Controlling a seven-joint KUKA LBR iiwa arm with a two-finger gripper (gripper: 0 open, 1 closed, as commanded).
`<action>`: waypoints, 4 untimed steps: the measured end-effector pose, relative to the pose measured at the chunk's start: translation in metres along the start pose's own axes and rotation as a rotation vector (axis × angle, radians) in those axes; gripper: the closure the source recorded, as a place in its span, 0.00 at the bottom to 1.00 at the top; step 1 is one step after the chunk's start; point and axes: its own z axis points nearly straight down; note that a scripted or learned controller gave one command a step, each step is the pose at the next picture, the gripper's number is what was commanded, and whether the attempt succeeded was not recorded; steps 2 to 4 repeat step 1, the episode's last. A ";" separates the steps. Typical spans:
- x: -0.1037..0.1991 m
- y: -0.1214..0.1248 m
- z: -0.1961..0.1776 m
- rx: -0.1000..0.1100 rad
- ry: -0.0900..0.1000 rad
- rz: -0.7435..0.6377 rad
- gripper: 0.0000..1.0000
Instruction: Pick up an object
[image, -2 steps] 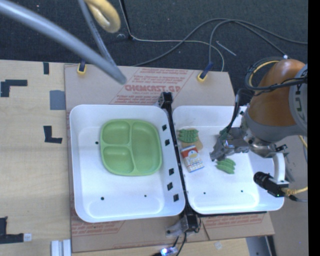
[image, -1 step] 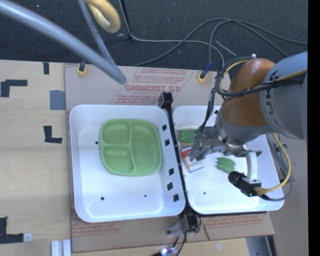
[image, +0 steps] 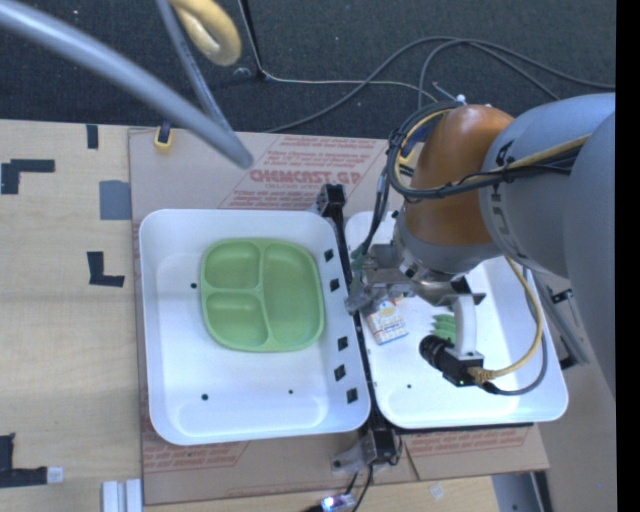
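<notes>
You see the grey arm (image: 540, 180) with its orange band reaching in from the right over the wooden surface (image: 60, 290) and pressing low into the right bin (image: 520, 400) near the divider. The left bin (image: 170, 400) holds a green divided plate (image: 262, 294), lying flat toward its upper middle. The gripper (image: 385, 300) hangs directly over a small white printed packet (image: 387, 326), with a small green object (image: 443, 326) just beside it; you cannot tell how far the gripper is open or whether it has hold of anything.
</notes>
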 end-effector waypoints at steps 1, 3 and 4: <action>0.049 0.001 -0.004 0.000 -0.001 0.000 1.00; 0.049 0.001 -0.004 0.000 -0.001 0.000 1.00; 0.049 0.001 -0.004 0.000 -0.001 0.000 1.00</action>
